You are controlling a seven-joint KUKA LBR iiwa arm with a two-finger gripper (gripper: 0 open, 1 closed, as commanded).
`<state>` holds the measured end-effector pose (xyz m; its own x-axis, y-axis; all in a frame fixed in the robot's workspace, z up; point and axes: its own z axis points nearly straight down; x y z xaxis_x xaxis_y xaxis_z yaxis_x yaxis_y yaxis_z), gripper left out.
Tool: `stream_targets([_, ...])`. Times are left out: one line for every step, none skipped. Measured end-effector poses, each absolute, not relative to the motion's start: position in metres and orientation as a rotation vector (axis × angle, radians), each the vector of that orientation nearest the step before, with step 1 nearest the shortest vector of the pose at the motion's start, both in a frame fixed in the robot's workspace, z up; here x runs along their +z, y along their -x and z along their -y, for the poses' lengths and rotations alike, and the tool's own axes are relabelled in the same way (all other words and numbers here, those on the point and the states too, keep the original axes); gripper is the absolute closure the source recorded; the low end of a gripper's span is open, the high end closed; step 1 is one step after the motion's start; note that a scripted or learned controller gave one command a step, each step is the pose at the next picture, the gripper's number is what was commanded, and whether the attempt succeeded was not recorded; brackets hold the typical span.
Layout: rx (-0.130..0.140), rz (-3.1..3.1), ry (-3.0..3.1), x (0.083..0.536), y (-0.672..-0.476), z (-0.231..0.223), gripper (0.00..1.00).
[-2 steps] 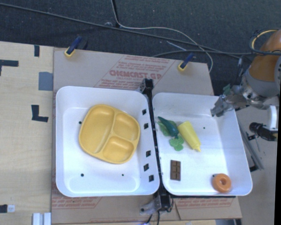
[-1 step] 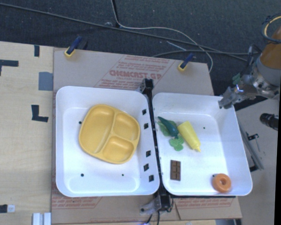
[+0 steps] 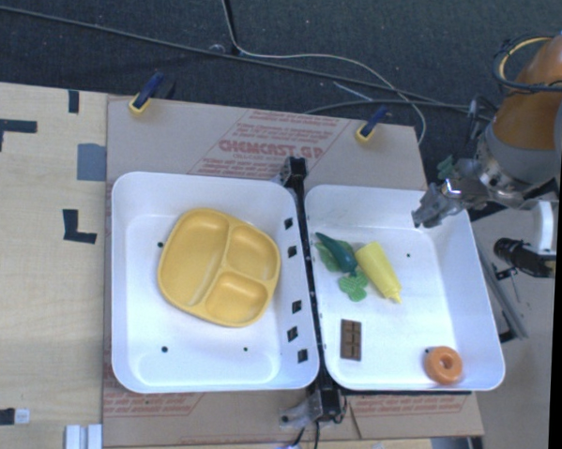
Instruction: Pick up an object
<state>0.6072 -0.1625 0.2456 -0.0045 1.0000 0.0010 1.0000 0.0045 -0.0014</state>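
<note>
While end effector point(image 3: 430, 214) grip unclear | yellow bottle point(image 3: 380, 270) long axis diagonal, tip upper-left.

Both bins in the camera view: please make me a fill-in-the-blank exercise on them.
1. The yellow divided plate lies in the ____ bin.
2. The orange donut lies in the right bin's near-____ corner.
3. The brown chocolate bar lies ____ the green toy.

Missing words: left; right; apart from
</note>
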Motion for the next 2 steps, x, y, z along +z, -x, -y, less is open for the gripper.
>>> stream_targets([0.002,2.225,2.215,0.243,-0.594,0.122,1.0])
stream_targets([0.001,2.226,2.213,0.245,-0.585,0.07,1.0])
